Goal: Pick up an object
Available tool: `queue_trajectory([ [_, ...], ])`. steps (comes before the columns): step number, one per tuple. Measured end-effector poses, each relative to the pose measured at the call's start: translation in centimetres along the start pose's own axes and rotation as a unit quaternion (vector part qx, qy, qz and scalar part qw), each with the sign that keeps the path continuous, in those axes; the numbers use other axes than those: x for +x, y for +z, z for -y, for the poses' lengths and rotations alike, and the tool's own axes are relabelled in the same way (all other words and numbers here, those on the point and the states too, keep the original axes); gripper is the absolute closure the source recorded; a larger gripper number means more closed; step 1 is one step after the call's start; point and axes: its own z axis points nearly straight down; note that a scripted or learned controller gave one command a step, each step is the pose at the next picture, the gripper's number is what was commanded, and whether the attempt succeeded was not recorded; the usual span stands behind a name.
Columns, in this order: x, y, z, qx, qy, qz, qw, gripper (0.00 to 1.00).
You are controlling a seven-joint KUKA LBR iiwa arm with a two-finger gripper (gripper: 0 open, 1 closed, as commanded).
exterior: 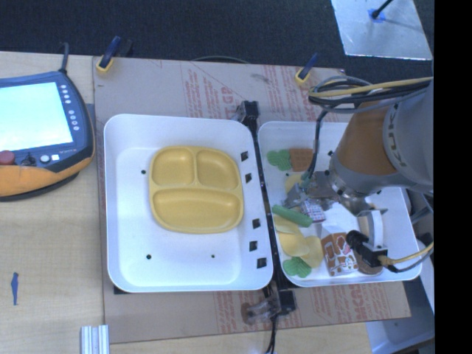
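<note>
While a green leafy piece [298, 266] and a small printed carton [338, 254] lie at the near end of the right bin [404, 211], the gripper [304, 195] hangs farther back over mixed toy food, its grip impossible to judge.

Two white bins [122, 198] of smooth, faintly glossy plastic, the left holding a matt yellow plastic divided plate [196, 189], sit on printed brown cardboard [214, 87] over a pale wood-grain bench [44, 271]; arm [383, 142] shell grey, smooth, satin.
</note>
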Motion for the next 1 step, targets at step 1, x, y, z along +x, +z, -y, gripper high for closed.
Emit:
queue_trajectory([
  [1, -0.93, -2.7, -7.35, -0.003, 0.002, 0.002, 1.0, 0.0],
])
